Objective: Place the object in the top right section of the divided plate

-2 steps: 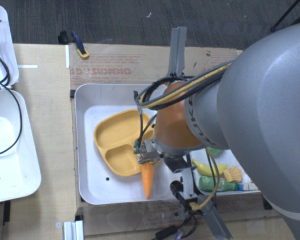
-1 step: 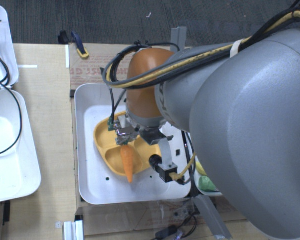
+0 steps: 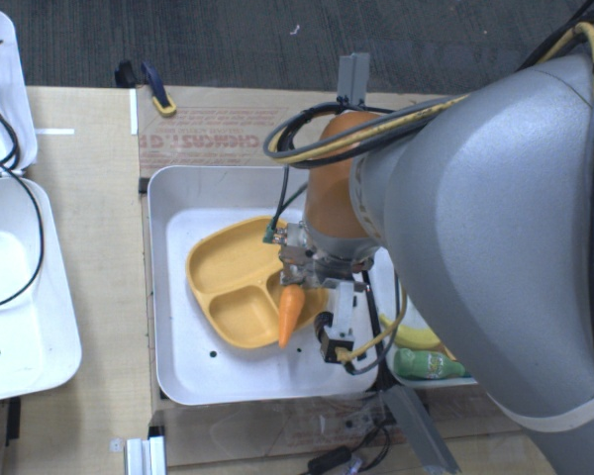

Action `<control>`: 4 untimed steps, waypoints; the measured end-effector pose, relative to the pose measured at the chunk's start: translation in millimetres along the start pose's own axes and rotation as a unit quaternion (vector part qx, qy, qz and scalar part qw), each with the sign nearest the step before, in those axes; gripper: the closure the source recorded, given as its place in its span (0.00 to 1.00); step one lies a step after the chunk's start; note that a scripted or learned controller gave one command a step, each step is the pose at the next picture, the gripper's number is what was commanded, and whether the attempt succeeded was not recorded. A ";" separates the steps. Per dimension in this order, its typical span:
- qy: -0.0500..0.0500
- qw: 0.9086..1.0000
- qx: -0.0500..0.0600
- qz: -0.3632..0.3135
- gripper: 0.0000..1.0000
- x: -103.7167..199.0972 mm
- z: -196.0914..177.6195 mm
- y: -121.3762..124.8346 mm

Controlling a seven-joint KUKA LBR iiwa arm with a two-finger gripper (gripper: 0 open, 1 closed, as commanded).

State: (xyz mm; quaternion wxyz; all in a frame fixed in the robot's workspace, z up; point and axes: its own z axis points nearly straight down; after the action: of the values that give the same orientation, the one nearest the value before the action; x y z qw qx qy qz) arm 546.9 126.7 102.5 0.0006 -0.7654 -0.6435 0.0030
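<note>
Over the yellow divided plate (image 3: 233, 285) in the right bin (image 3: 163, 265), the pincer (image 3: 299, 283) grips the carrot (image 3: 289, 315) by its top; lowering and release into the section remain.

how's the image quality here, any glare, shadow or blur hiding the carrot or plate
Camera view: lighting is even, no strong glare. The carrot and yellow divided plate are sharp. The arm, close to the lens, looks slightly soft and covers the plate's right side. Soft shadow lies on the white bin under the gripper.
</note>
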 end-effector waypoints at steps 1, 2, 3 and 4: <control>0.000 0.996 0.000 0.093 1.00 55.9 -34.9 -80.5; 0.014 0.962 -0.003 0.273 1.00 21.9 -1.5 -69.7; 0.000 0.941 0.000 0.337 1.00 3.3 -46.2 -21.9; 0.000 0.903 0.001 0.430 1.00 -5.4 -15.5 -71.0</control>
State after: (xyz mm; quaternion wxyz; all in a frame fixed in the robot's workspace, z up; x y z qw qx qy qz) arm 476.2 133.6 118.4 -0.0003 -0.9677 -0.2522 0.0039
